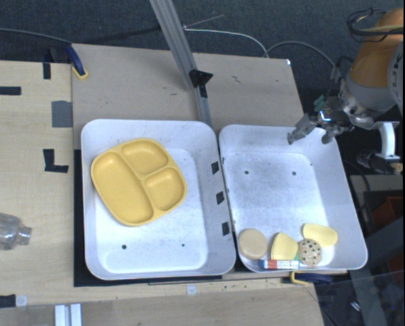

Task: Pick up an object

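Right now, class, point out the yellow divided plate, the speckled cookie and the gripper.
yellow divided plate [138, 180]: camera view, central ridge.
speckled cookie [311, 252]: camera view, middle of its face.
gripper [312, 132]: camera view, between the fingertips.

Clear plastic bottle [4, 231] lying on its side at surface [26, 182] left edge. Black tape marks [53, 160] on wood. Aluminium rail [173, 29] slants over top; cable [223, 32] behind.

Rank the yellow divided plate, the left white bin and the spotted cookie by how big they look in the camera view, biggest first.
1. left white bin
2. yellow divided plate, which lies inside that bin
3. spotted cookie, much the smallest, in the near corner of the right bin
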`<act>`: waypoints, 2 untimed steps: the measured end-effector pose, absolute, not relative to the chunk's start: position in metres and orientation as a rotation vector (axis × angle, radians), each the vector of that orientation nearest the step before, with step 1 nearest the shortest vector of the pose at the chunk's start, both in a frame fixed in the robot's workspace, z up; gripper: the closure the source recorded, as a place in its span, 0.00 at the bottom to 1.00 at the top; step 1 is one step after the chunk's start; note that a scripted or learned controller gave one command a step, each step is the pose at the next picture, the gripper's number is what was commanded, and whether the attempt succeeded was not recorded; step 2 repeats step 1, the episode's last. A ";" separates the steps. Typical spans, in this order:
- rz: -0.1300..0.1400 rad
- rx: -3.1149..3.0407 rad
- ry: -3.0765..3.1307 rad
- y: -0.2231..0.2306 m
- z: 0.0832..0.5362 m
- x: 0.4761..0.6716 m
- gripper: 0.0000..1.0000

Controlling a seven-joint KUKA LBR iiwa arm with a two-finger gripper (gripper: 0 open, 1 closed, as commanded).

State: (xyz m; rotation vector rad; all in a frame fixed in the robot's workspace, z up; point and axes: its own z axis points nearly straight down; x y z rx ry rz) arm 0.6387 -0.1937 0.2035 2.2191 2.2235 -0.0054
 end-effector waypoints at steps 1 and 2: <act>-0.006 2.217 2.225 -0.193 0.213 0.639 1.00; -0.006 2.217 2.225 -0.193 0.213 0.639 1.00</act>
